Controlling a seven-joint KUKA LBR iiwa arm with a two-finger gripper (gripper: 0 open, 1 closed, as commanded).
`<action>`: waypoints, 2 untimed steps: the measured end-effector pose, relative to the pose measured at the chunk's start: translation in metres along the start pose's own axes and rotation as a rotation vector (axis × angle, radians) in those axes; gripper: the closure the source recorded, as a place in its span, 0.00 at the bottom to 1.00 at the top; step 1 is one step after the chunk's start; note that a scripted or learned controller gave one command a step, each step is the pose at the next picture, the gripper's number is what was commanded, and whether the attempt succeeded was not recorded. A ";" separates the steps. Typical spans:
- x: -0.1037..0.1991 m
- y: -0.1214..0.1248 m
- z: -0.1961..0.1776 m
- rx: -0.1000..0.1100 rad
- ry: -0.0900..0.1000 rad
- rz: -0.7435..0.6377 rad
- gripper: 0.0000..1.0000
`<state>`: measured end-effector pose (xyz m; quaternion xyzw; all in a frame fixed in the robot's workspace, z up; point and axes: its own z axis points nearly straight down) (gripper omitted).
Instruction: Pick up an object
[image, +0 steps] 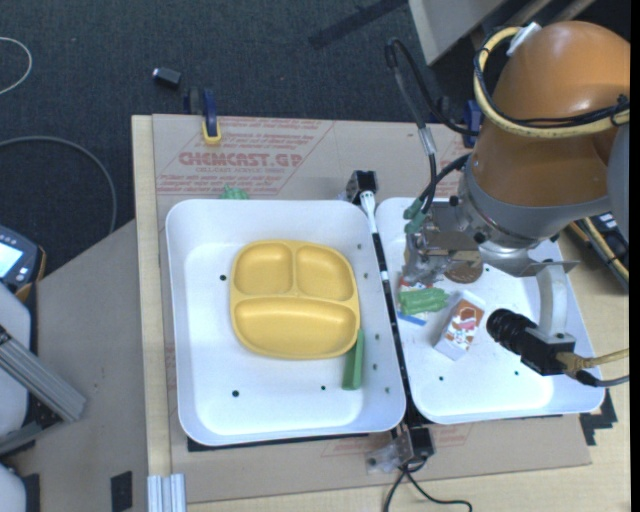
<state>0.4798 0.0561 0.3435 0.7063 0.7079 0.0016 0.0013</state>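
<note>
Two-finger metal gripper: low in the shallow white plastic bin on view's right, near the rim shared w/ the other bin. Claw state: cannot tell, lost under wrist hardware & shadow. Nothing seen clamped, so not counted as holding.

Likeliest pick target: small flat green plastic piece, just below gripper in view, on bin floor, apparently lying over a thin blue sliver.

Poss. failures:
- Could slip off the green piece on closing: low, flat, little to bite on.
- Could shove it sideways if descent is off-centre.
- Could clip the bin rim, being so near the wall.
- Could nudge or double-grab the small white-and-red printed carton just beside it, or the brown round disc near the gripper.

Hard to make out:
- Touching the green piece or just above it: unclear.
- Brown disc partly under the wrist; no ID.
- Blue sliver mostly covered.
- Far corner of the bin blocked by the arm body.

Well apart, in view-left white bin: yellow plastic compartment plate & green stick-shaped obj.
</note>
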 end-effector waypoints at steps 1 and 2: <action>-0.059 0.000 -0.024 -0.001 -0.002 0.007 1.00; 0.004 -0.001 0.001 0.009 0.001 -0.003 1.00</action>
